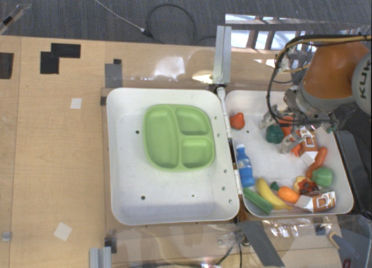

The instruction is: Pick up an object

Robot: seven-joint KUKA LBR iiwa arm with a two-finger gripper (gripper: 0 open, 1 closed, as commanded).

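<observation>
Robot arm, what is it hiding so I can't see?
- Jaws: in the camera view, hidden under the grey arm with the orange band; open or shut is unclear.
- Orange-and-white carton: partly covered by the arm's wrist.
- Small blue plastic bottle: label too small to read.

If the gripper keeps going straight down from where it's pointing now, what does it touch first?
Most likely the dark green round toy in the right bin, which sits just under the gripper. The orange and white carton lies close beside it, and depth is hard to judge from this slanted view, so it could clip that instead.
</observation>
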